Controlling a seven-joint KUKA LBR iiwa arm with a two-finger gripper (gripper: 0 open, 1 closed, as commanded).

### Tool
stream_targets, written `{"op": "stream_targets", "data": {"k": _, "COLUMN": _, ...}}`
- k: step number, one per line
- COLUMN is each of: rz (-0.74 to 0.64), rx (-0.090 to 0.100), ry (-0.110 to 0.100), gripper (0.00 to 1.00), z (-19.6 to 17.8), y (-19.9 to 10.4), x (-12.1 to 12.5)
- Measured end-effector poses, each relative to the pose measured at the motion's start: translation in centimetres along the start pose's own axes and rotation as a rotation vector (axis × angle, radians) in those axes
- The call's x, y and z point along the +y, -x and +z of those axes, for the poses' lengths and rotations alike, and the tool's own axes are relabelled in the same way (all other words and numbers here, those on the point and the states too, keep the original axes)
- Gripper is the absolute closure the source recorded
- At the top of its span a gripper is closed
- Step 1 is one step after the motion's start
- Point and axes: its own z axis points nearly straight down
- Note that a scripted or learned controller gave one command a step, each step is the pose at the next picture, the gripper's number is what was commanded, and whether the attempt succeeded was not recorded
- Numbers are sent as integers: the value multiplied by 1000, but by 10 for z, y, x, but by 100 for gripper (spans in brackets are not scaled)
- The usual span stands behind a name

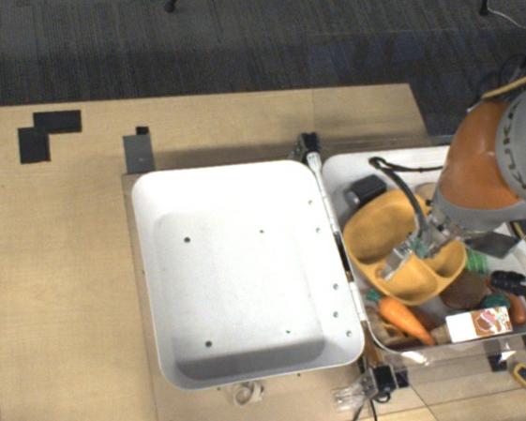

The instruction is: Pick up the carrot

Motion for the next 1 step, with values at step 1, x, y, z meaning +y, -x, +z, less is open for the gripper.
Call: {"op": "stream_targets", "data": {"k": 1, "rz": 288, "rx": 5, "ry": 26, "gripper": 0, "z": 0, "y": -29, "x": -22}}
